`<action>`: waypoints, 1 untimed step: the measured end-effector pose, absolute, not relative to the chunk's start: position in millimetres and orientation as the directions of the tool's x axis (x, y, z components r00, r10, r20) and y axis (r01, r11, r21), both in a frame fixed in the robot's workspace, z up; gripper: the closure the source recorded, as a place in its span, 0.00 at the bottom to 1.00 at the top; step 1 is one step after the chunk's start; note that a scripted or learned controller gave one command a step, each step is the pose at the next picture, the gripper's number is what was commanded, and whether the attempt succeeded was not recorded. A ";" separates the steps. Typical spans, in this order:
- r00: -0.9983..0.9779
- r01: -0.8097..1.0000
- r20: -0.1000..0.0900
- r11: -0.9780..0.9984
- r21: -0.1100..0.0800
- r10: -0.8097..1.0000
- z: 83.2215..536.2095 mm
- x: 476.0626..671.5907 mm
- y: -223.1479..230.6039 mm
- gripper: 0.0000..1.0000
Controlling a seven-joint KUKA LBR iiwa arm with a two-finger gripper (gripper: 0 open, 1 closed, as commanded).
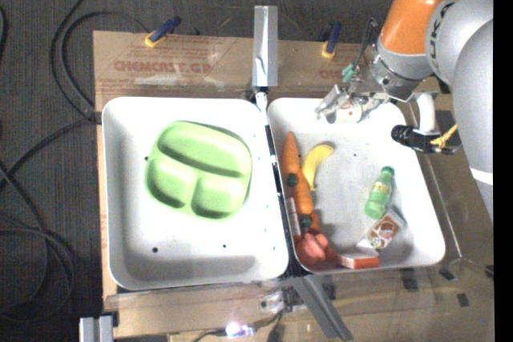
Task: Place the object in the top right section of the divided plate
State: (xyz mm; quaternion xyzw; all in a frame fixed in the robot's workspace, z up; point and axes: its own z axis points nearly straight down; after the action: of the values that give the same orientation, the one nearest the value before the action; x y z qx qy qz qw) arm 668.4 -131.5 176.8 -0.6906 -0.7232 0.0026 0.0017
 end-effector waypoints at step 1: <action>-0.280 0.960 0.001 0.280 -0.006 0.960 179.8 666.6 -73.9 1.00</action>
State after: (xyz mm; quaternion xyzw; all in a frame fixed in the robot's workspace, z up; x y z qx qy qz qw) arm 666.6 -73.9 179.8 -0.6000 -0.8000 0.0020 0.0024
